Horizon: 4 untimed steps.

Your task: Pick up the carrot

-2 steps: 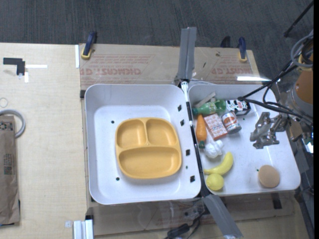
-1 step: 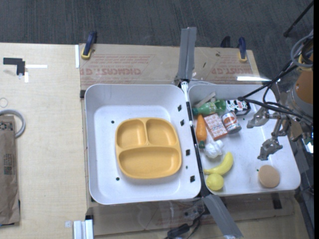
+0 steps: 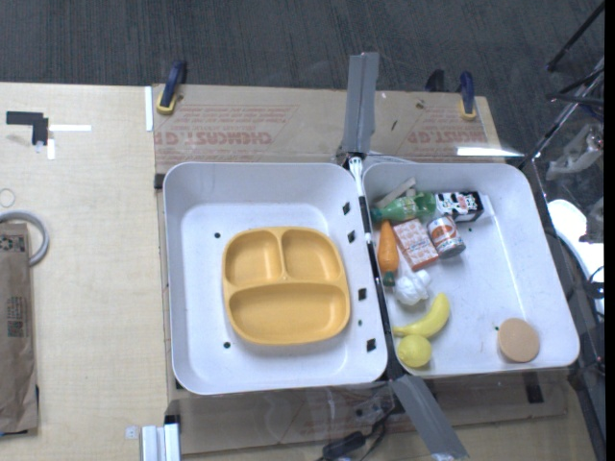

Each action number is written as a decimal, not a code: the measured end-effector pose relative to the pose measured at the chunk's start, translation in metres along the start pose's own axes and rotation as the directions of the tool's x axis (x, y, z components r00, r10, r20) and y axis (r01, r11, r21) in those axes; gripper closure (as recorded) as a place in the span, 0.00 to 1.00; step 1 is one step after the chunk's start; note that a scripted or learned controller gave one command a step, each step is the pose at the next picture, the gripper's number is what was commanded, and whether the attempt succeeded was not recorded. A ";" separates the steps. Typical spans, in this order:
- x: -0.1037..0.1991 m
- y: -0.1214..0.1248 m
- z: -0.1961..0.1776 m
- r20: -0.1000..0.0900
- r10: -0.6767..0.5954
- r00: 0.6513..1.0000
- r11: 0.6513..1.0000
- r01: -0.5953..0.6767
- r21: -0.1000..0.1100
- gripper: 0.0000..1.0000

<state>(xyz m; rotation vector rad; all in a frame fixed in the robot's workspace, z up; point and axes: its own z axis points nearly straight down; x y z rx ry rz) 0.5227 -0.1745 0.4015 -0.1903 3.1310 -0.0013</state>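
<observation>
"Where's the carrot?"

"In the right bin, hard against its left wall, next to the divider between the 2 bins. It lies lengthwise along that wall, orange, with a bit of green at its lower end."

"Anything crowding it?"

"Plenty. A red and white box lies just beside it on the right, touching or nearly so. Above it is a green packet, and a crumpled white thing sits just below it. A small can lies tipped beside the box, and a black and white carton is near the far wall."

"And lower down?"

"A banana, with a lemon right under it, close to the near left corner. A flat tan disc sits by itself, well apart, near the near right corner."

"The left bin?"

"1 yellow plate with 3 compartments, 2 small at the back and 1 wide at the front, lying flat in the middle."

"What about the gripper, apart or together?"

"I can't tell from here. Nothing is touching the carrot; it lies on the bin floor."
</observation>
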 end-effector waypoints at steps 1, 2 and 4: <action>0.034 -0.030 0.075 -0.002 -0.004 1.000 1.000 0.004 -0.001 0.00; 0.034 -0.030 0.075 -0.002 -0.005 1.000 1.000 0.005 -0.001 0.00; 0.034 -0.030 0.075 -0.002 -0.005 1.000 1.000 0.005 -0.001 0.00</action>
